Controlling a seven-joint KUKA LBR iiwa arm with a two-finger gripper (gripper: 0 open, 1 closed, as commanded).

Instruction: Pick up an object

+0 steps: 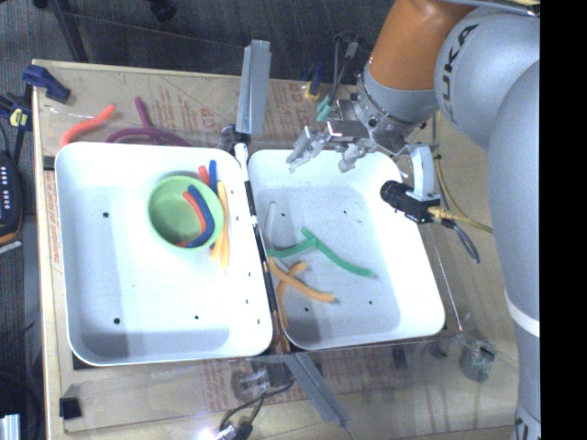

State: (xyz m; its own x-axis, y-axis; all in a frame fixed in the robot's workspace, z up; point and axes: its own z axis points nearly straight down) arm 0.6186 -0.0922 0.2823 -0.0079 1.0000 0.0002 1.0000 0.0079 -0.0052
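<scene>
The two-finger metal gripper is hovering spread open and holding nothing above the right shallow white bin; below it are lying a green rubbery strip and an orange one. Far left of it, the left white bin is holding a green bowl with coloured strips.

**What I can't make out from here**

The arm runs off my top and right edges, so I see nothing of its base. Its wrist covers the far rim of the right bin. Inside the green bowl, the coloured strips overlap and I can't count them. The clutter below the bench is too blurred to name.
</scene>
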